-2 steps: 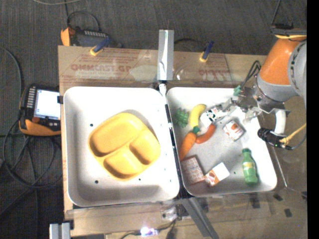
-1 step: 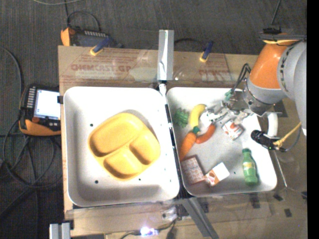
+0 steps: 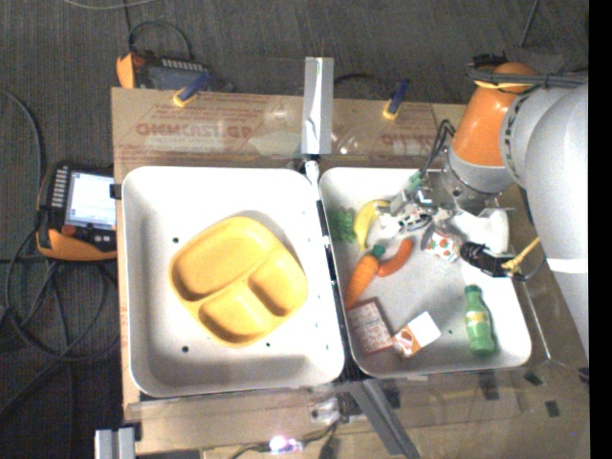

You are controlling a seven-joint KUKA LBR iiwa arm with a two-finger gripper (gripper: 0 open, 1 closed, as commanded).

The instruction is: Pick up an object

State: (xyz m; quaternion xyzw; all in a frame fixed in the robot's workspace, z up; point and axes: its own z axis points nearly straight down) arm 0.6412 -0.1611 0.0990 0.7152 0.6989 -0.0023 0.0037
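Gripper (image 3: 413,210) low in right bin (image 3: 516,352) | my fingers: can't tell their state | over banana (image 3: 367,216), near carrot (image 3: 361,277) | green bottle (image 3: 479,321) well apart | yellow tray (image 3: 239,277) in left bin (image 3: 143,352)

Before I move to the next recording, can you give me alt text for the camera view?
A grey arm with an orange band reaches from the right, its claw low over the right bin beside a banana, two carrots, a green bottle and small cartons. The left bin holds a yellow divided tray.
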